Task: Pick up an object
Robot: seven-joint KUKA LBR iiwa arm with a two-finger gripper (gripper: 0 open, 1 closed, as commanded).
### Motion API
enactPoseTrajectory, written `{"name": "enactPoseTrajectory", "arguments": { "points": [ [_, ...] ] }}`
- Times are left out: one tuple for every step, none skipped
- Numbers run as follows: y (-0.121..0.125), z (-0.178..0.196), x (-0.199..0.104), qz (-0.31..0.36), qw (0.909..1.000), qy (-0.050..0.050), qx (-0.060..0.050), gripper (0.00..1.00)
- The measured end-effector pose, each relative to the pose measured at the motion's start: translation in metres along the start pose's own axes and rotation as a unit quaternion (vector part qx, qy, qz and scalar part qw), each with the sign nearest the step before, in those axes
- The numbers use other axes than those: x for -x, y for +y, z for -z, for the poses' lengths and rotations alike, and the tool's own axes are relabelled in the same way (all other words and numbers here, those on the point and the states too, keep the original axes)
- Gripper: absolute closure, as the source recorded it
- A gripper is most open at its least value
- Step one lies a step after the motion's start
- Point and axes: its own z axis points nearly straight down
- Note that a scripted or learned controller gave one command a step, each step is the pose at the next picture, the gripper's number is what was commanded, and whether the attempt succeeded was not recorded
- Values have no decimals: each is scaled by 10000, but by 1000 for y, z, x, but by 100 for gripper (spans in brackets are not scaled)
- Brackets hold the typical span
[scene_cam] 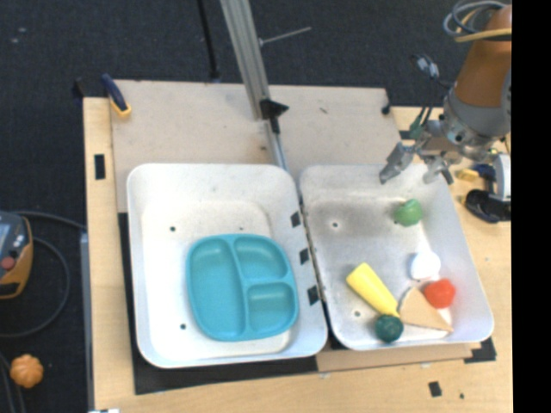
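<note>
One hand (413, 168) | fingers spread, holding nothing | green ball (408, 212) just below it, apart | right bin (344, 205)

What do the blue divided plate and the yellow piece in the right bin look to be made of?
Blue plate: probably moulded plastic, going by its even colour, rounded compartment walls and soft sheen. Yellow piece: likely plastic or foam toy food, with flat uniform colour and a matte look; the image is too coarse to decide.

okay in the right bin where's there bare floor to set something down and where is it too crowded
Right bin: bare floor along its left side, from the top-left corner down to the yellow piece, and between that piece and the green ball. Crowded in the lower right corner: yellow piece, dark green ball, tan wedge, red ball and white piece cluster together. The gripper hangs over the top right edge.
</note>
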Motion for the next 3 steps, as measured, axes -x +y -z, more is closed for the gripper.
{"name": "enactPoseTrajectory", "arguments": {
  "points": [
    [-4, -57, -8, 11, 10000, 4, -1, 0],
    [-2, -101, -1, -6, 10000, -2, 11, 0],
    [0, -86, 1, -5, 10000, -15, 46, 100]
  ]
}}
